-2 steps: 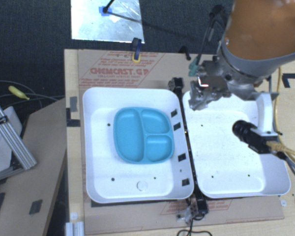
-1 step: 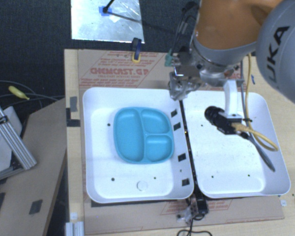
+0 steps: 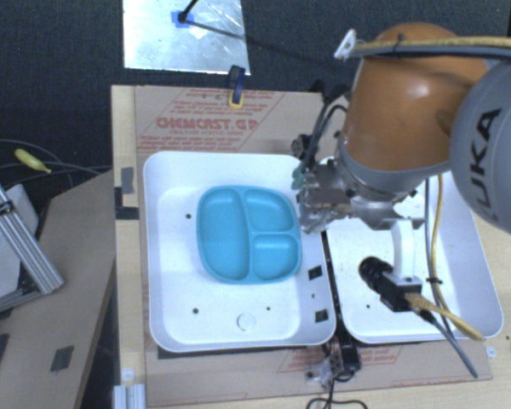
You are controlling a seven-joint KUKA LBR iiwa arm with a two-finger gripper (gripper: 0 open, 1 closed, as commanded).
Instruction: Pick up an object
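Note:
A light blue plate with three compartments [image 3: 245,233] lies flat in the middle of the left white bin [image 3: 175,254]. My gripper [image 3: 313,216] hangs at the plate's right edge, close to the wall between the two bins. The large grey and orange wrist above covers most of it. Nothing shows between gripper and plate that tells whether they touch.
The right white bin [image 3: 473,305] lies under the arm, and much of it is hidden by the wrist. A cardboard sheet [image 3: 213,122] lies under both bins. A shiny metal sheet [image 3: 183,24] sits at the back.

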